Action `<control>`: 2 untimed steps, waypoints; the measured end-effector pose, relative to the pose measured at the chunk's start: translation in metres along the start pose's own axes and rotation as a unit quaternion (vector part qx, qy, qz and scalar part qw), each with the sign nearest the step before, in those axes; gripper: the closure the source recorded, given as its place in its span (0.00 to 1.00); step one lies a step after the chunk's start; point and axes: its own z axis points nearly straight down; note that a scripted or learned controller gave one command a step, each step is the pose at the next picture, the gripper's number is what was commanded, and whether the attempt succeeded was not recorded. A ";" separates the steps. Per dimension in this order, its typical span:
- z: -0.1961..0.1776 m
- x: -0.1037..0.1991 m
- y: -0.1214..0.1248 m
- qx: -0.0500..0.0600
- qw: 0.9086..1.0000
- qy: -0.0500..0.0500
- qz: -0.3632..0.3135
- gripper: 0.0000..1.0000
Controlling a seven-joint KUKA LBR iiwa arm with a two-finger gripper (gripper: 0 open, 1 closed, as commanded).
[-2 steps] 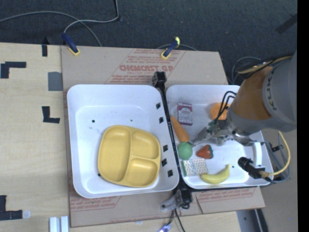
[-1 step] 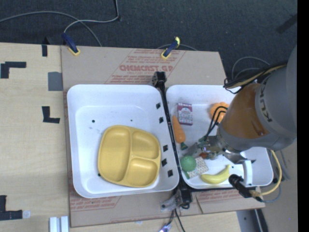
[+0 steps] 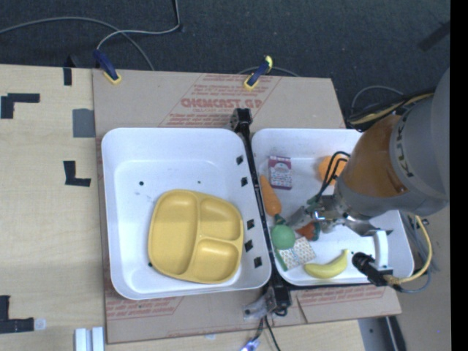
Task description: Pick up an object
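Your metal two-finger gripper [image 3: 313,219] hangs low in the right white bin [image 3: 329,139], with the round green ball [image 3: 283,236] just beside it toward the left bin, and you cannot tell its grip.

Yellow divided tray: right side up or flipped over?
Right side up. The yellow divided tray lies flat in the left bin, its three recessed compartments facing the camera.

One fixed camera above the table [image 3: 44,196], looking down at a slant, far enough to take in both bins [image 3: 117,196] whole, dark floor along the top edge, arm [image 3: 395,167] entering from the right
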 end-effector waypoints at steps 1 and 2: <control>-0.001 -0.045 0.030 -0.002 1.000 -0.001 0.000 0.00; 0.000 -0.053 0.145 -0.001 1.000 -0.003 0.000 0.00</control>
